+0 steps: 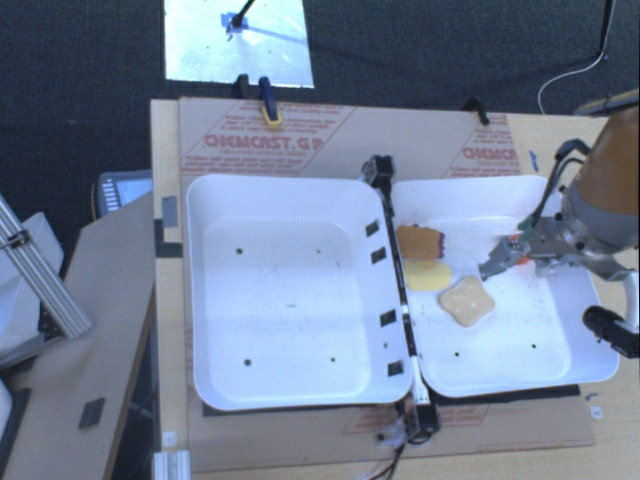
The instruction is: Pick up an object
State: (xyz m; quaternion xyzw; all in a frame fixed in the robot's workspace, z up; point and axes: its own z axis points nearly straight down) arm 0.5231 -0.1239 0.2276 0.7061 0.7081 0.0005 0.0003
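Three small objects lie close together in the right bin [540, 368], near its left wall. A brown and orange block [420, 241] is farthest back, a pale yellow piece [428, 276] sits just in front of it, and a beige bread-like piece [466, 301] lies to the right of that. My gripper [497, 262] reaches in from the right and hangs just up and right of the beige piece, over the bin floor. Nothing is visible between its fingers.
The left bin [290, 298] stands beside the right one, joined by black clips along the shared wall [392, 298]. A black part [612, 330] of the arm overhangs the right bin's right rim. Cardboard [330, 133] lies under both bins.
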